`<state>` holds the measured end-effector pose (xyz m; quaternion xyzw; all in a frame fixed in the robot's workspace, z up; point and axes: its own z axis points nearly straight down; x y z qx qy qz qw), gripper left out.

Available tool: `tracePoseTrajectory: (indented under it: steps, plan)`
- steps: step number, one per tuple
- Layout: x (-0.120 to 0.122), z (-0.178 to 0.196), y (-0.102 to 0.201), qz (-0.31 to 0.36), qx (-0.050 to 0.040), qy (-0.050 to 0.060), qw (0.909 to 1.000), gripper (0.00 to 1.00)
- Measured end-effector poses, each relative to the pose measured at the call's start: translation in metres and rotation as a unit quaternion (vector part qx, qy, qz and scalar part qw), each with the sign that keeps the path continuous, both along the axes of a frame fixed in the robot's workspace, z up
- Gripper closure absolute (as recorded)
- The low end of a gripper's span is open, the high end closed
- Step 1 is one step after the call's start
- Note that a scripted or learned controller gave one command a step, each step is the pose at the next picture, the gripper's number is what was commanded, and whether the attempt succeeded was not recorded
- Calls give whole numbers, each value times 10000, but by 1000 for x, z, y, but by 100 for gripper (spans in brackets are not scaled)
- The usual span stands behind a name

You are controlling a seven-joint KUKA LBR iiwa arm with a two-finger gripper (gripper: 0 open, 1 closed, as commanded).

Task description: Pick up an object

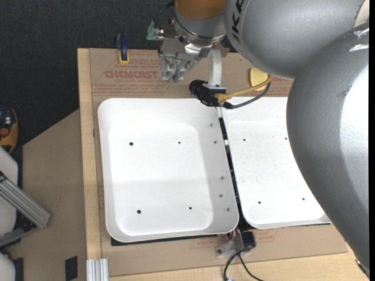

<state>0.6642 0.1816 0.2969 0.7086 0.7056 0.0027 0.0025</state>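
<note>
Currently, near edge first: the tabletop (96, 215) front lip carries a small black connector (245, 239) with a cable, just in front of the gap between the two bins. Next back, the left bin (108, 157) has a plain white floor with four small dark dots (131, 144). They look like fixings, not pickable items. Most of the right bin (275, 218) is hidden behind the arm (328, 98), so I cannot tell where the object is. If there is one, my guess is it sits under the arm.

Far side: the pincer (171, 69) hangs over the brown printed sheet (132, 74) beyond the left bin's back rim. It is outside both bins, near a blue-and-yellow clamp (123, 48). It's too small and cluttered to tell how wide it is set, and nothing is visibly held in it.

Judgement: the step in hand is target selection and approach, and the task is barely started. To do it well:
- Clear the arm from the camera's line.
- Re-image both bins.
- Confirm a real target before descending.
- Don't aim at the dots.
- Keep the descent off the shared rim.
</note>
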Motion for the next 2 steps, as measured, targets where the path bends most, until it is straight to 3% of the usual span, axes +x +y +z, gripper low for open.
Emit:
tracePoseTrajectory:
  steps: [1, 2]
  plan:
    - [-21, -66, 46, 42, -3, 84, 10000, 100]
    - [-27, -5, -21, -12, -5, 2, 10000, 100]
